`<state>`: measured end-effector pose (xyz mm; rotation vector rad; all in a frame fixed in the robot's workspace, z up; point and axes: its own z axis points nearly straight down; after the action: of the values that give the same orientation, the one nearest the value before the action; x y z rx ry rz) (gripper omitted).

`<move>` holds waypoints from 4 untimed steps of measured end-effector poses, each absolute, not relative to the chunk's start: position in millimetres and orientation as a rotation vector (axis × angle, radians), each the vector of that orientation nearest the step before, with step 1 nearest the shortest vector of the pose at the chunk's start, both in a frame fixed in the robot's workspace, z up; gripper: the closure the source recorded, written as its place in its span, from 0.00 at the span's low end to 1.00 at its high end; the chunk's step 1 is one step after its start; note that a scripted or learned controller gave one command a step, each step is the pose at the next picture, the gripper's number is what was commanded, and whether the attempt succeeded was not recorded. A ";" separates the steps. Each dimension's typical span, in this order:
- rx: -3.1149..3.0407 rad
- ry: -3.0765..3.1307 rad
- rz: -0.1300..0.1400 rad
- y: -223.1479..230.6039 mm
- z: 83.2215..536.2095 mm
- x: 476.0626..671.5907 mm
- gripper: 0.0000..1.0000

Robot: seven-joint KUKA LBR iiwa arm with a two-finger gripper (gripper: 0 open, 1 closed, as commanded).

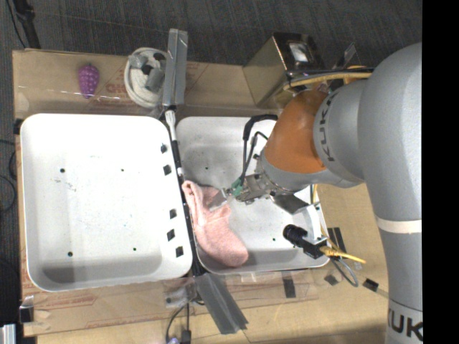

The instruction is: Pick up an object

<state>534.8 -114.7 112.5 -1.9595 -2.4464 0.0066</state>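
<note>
Two shallow white bins sit side by side on my tabletop (50, 77), the left bin (93, 199) and the right bin (215, 138). My arm (337, 135) enters from 3 o'clock and bends down over the right bin, placing my pincer (233, 190) low at that bin's centre. The angle and the wrist hardware hide the tips, so I cannot tell how the pincer stands, nor whether it has caught anything.

The task's thing, a pink cloth (215, 228), lies crumpled along the right bin's left wall, running from the centre toward 7 o'clock. Its upper end lies just beside my pincer at 9 o'clock; whether they touch I cannot confirm. I judge the low position to serve a pinch on that raised upper fold, since soft fabric gives best purchase at a ridge.

A purple object (88, 79) rests on the brown tabletop at 11 o'clock, with a white roll (145, 74) near it. Dark carpet (215, 6) lies beyond at 12 o'clock.
</note>
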 end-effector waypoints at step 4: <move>-2.024 -2.399 0.004 -108.0 90.6 654.5 0.00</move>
<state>654.5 -108.0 90.6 -2.0238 -2.3989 0.0037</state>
